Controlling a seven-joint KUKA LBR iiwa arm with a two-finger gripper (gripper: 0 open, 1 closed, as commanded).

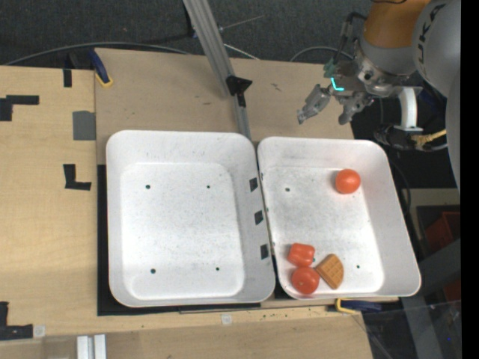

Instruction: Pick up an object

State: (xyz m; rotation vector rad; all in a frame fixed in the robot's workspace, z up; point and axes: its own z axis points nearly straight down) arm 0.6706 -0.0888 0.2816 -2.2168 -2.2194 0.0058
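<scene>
**Supervisor:** Where's the end effector right now?

**Operator:** I see the end effector [330,109] up at the far edge of the right bin [389,200], hanging over the desk [165,88] just beyond the bin's rim. Its two fingers are spread wide apart with nothing between them. The arm [408,21] comes in from the upper right, orange band showing above the wrist.

**Supervisor:** And the objects?

**Operator:** All four are in the right bin. A round orange-red ball [347,181] sits alone near the far right part of the floor, the nearest thing to the end effector but still well apart from it. Down at the near edge I have a cluster: a red pepper-like piece [301,255], a red tomato-like piece [304,280] just below it and touching or nearly touching, and a tan waffle-patterned biscuit [330,271] just beside both on their right.

**Supervisor:** Left side?

**Operator:** I see the left bin [179,215] lying flush against the right one, their rims overlapping along the middle. A grey metal rail [213,40] slants down from the top of my view to the spot where the two bins meet.
</scene>
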